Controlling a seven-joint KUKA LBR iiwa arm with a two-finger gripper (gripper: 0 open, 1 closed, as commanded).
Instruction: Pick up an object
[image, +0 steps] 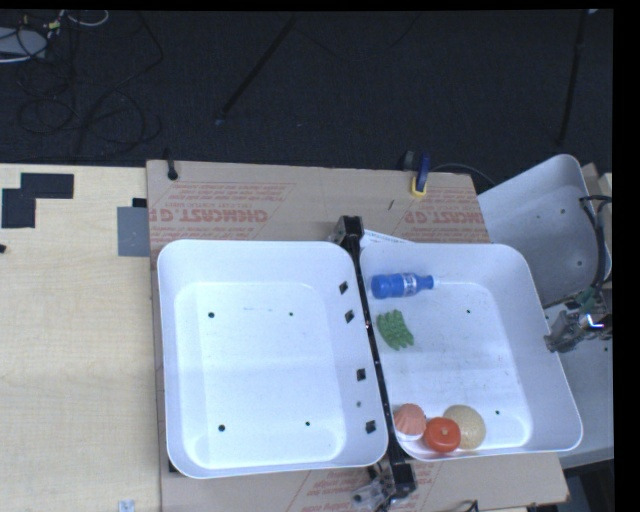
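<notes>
The right bin (470, 360) holds a blue bottle (400, 286) lying on its side near the back left corner. A small green knobbly item (394, 329) lies just in front of the bottle. In the front left corner, a pink-and-white round piece (409, 420), a red-orange round piece (442, 434) and a cream round piece (466, 424) sit packed together. My gripper (567, 331) is a small dark shape outside the right bin, just past its right rim and level with the green item. It is away from all the objects and nothing shows in it.
The left bin (260, 360) stands beside the right one, with a black bar (362, 330) between them. Both rest on a cardboard sheet (250, 205). The arm's pale grey body (545, 215) fills the upper right. A small blue-and-yellow clamp (420, 176) stands at the cardboard's back edge.
</notes>
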